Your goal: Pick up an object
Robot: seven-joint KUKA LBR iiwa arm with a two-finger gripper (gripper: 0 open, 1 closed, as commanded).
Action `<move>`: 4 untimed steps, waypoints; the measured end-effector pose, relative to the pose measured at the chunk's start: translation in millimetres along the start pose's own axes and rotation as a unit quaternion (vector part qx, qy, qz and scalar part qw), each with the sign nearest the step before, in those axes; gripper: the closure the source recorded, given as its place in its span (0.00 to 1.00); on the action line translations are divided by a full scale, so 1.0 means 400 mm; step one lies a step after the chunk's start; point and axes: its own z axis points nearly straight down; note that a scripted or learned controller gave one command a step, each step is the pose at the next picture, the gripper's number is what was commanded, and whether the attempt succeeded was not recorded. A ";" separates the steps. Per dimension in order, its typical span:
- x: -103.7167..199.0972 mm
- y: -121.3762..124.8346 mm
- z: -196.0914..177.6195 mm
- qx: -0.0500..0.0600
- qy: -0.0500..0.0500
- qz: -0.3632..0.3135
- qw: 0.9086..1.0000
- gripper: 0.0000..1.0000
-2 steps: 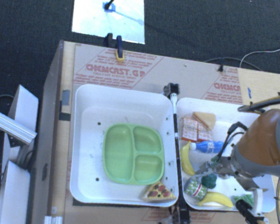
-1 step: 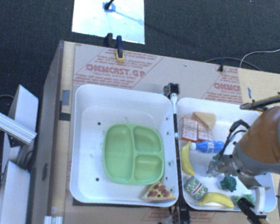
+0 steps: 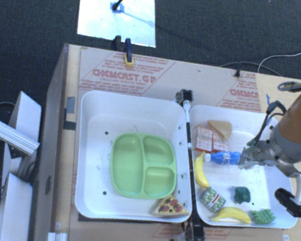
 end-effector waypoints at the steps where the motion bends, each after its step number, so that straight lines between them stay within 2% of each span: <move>1: 0.000 -0.001 0.002 0.001 0.000 0.000 1.000 0.00; 2: -0.091 -0.105 0.078 0.002 0.000 0.001 1.000 0.00; 3: -0.003 -0.104 0.200 0.001 0.001 0.000 1.000 0.00; 4: 0.069 0.143 0.187 0.001 0.001 -0.001 1.000 0.00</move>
